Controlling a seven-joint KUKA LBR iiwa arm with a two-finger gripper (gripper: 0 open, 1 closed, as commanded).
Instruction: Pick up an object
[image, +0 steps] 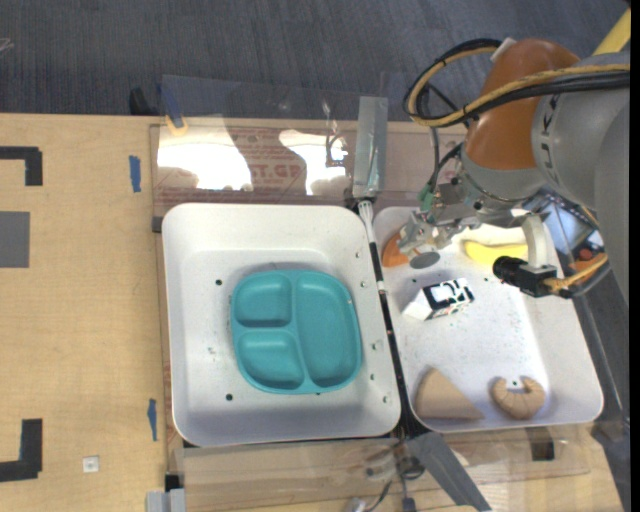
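Note:
My gripper (421, 243) hangs low over the far left corner of the right bin (560, 345). A small orange object (394, 254) lies right beside it on its left, partly hidden by it; whether they touch I cannot tell. A yellow object (493, 249) lies just to the gripper's right, near the back wall. A black-and-white small box (447, 297) sits a little in front of the gripper. Near the bin's front edge rest a tan wedge (443, 396) and a brown curled piece (517, 396).
The left bin (190, 300) holds a teal divided plate (296, 330). A black cylindrical part (522, 273) juts out beside the yellow object. Cables and the orange-banded arm (510, 120) loom over the right bin's back edge. A ridge separates the two bins.

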